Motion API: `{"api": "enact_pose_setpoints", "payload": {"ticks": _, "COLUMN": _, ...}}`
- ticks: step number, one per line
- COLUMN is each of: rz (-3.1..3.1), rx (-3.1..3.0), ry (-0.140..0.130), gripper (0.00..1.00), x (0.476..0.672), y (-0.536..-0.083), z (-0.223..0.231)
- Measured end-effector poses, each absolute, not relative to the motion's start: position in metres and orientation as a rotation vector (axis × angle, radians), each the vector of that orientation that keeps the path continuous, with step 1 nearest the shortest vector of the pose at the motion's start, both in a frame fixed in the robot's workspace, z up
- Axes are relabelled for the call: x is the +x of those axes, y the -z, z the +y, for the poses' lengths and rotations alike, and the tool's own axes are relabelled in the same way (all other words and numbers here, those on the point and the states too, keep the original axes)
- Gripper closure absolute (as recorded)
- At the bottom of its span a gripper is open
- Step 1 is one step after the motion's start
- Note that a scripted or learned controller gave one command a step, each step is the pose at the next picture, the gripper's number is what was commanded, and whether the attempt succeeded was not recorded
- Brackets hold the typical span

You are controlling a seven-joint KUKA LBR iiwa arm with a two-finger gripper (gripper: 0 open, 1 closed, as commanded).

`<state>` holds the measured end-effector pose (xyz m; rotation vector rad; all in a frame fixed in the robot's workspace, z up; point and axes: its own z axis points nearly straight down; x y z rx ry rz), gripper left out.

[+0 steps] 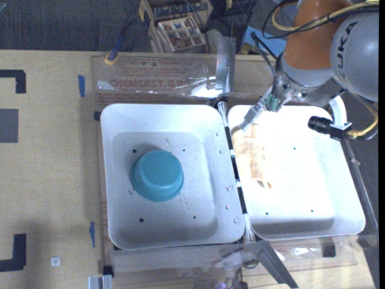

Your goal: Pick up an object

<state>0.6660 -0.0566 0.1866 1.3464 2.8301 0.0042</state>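
While a teal bowl (157, 174) sits upside down near the middle of the left bin (120, 122), the grey KUKA arm (355, 47) reaches in from the right and hangs over the upper left corner of the right bin (313, 221). Its orange band (313, 23) shows above the wrist, with yellow and black cables looping around it. The gripper (249, 121) points down and to the left, its tip close to the rim where the two bins meet, well apart from the bowl. Whether anything sits at that tip cannot be told, since it appears as a single slim, pale shape against the glare. The floor of the right bin is brightly lit and carries a brownish smear (249, 155) running down its left side, just below the gripper. The left bin is in softer light, its floor dotted with small dark specks and holes. Behind the bins lies a sheet of clear plastic with red lettering (156, 83) on the wooden bench (48, 179), which also bears strips of blue tape (81, 85) and black markings (15, 80) along its left side.
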Motion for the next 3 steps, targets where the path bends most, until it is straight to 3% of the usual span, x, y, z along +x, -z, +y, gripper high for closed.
{"api": "enact_pose_setpoints", "payload": {"ticks": 1, "rz": 2.841, "rx": 1.307, "ry": -0.010, "gripper": 0.00, "x": 0.643, "y": -0.093, "z": -0.105}}
{"api": "enact_pose_setpoints", "payload": {"ticks": 2, "rz": 2.833, "rx": 1.310, "ry": -0.017, "gripper": 1.00, "x": 0.645, "y": -0.105, "z": -0.106}}
{"api": "enact_pose_setpoints", "payload": {"ticks": 3, "rz": 2.708, "rx": 1.583, "ry": -0.002, "gripper": 1.00, "x": 0.652, "y": -0.185, "z": -0.042}}
